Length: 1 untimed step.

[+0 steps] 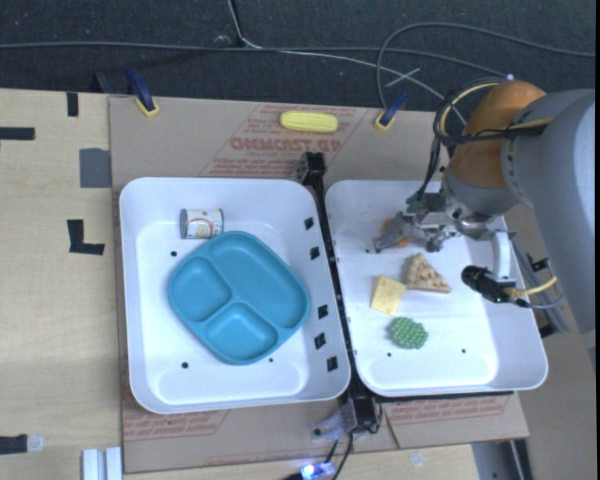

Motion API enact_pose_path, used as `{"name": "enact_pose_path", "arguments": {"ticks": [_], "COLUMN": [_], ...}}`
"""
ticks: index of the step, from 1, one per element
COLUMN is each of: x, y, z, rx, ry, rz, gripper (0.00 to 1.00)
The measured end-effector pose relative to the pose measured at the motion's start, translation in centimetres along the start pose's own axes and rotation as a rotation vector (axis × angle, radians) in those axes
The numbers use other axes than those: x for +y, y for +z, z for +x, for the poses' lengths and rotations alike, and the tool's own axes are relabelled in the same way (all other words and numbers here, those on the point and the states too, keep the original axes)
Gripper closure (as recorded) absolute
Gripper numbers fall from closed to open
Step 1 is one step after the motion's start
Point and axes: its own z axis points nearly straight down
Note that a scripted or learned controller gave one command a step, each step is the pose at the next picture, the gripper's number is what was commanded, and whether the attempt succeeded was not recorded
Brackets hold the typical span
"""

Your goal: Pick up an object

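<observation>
Item 1: the right-hand shallow white plastic bin (520, 368), taken as the landmark.

Item 2: a tan wedge resembling a pizza slice (426, 274), lying near the bin's middle. Just beside it, on the side toward the left-hand bin, a pale yellow cheese-like block (387, 294) is found; nearer the bin's front edge, a round green knobbly piece (408, 333).

Item 3: the grey two-finger gripper (405, 230), hung low over the bin's far half, beyond the tan wedge and apart from it. Nothing is seen held (whether the fingers are spread or pressed together cannot be told).

Item 4: the left-hand white bin (140, 368), containing a blue divided tray (238, 296) and a small printed can (201, 223).

Handling note: the wedge is judged the nearest target; the fingers should be centred over it before descent, and the yellow block kept clear of.
</observation>
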Motion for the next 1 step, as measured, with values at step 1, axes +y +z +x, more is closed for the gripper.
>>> {"name": "enact_pose_path", "arguments": {"ticks": [1], "x": [0.11], "y": [-1.24], "z": [0.04], "rx": [0.000], "ry": [-0.001], "rz": [-0.004], "gripper": [1.00]}}
